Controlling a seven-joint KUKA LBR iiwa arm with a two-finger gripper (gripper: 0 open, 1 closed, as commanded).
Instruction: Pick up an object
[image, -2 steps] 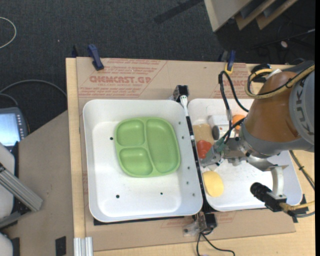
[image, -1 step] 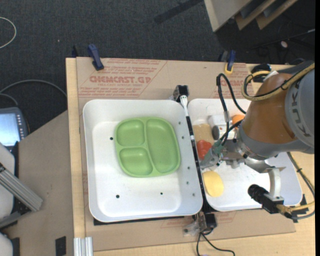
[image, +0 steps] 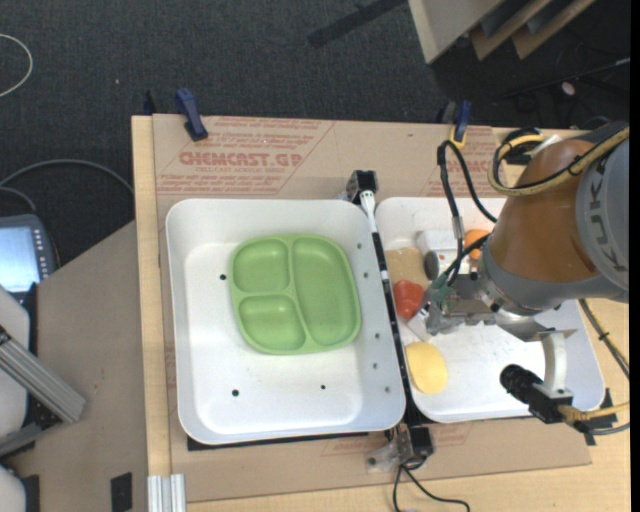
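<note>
Bench (image: 250, 150): brown board, flat, printed lettering.
Left bin (image: 200, 400): shallow white plastic, rounded corners.
Right bin (image: 470, 395): same make, alongside, partly under arm.
Arm (image: 545, 240): grey, orange band, low over right bin.
Tray (image: 296, 294): green, three compartments, smooth, in left bin.
Gripper (image: 440, 312): near red item; spread or pressed together, could not tell.
Lemon (image: 428, 368): yellow, oval, right bin, near divider; judged light, firm, slippery; best taken across narrow middle.
Red item (image: 408, 298): small, glossy, just above lemon.
</note>
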